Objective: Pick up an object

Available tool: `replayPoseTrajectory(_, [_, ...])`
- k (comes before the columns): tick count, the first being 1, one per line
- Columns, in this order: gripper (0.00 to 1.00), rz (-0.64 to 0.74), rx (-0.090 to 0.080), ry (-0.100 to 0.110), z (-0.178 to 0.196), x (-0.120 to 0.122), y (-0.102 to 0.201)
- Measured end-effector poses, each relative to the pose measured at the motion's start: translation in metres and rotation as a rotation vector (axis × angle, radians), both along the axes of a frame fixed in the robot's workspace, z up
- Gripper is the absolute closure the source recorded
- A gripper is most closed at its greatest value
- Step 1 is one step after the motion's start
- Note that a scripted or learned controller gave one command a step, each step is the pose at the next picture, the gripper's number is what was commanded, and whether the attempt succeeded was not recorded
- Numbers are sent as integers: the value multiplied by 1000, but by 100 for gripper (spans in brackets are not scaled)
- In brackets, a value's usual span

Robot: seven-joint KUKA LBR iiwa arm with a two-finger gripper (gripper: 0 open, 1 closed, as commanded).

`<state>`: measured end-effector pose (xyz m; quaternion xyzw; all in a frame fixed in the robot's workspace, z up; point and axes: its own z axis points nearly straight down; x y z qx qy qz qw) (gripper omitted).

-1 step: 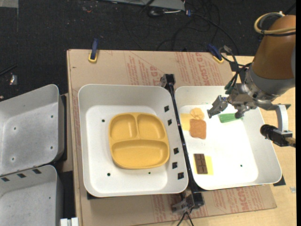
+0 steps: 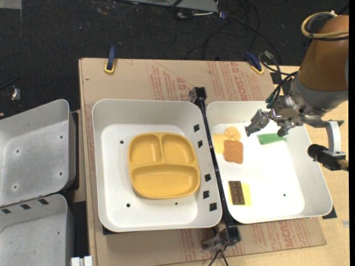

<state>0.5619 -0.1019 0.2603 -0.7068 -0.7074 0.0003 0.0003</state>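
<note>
Take the right bin as your landmark. Your claw hangs over its upper part with its 2 fingers spread apart and nothing between them. Just below the claw a green block lies on the bin floor. Toward the bin's left wall you see an orange sponge overlapping yellow pieces, and below them a brown bar on a yellow card. The left bin holds a yellow divided plate. The cardboard over the worktop carries faint red print, unreadable from here.

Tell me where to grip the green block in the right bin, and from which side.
Grip the green block across its short width, coming straight down from above: it lies flat and narrow, long axis roughly left-right, with bare bin floor around it. The gripper hovers by it.
</note>
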Motion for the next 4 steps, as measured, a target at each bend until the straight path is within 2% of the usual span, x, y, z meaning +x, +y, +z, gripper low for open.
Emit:
replayPoseTrajectory(2, [0, -3, 1, 4, -127, -5, -6])
replayPoseTrajectory(3, [0, -2, 1, 4, -171, -6, -6])
replayPoseTrajectory(4, [100, -4, 0, -1, -158, -4, -6])
